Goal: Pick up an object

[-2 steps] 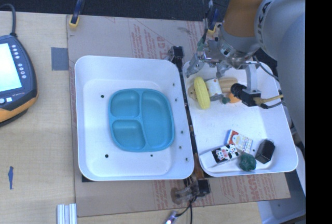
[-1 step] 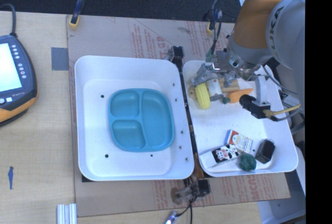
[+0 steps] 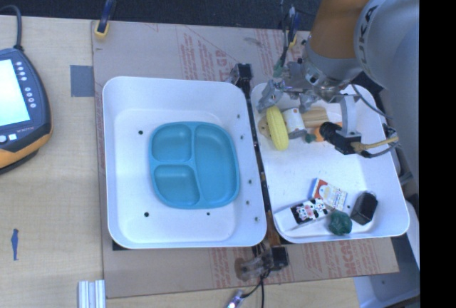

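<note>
Yellow corn cob [image 3: 276,127] — bumpy, oblong, right bin [image 3: 388,178]

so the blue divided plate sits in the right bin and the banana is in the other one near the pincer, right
Not quite. In the camera view the blue plate lies in the left bin, not the right one. The banana is in the other bin, close to the pincer, as you said.

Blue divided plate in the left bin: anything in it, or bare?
Bare. The blue divided plate lies flat in the left bin; all three compartments show plain blue.
</note>
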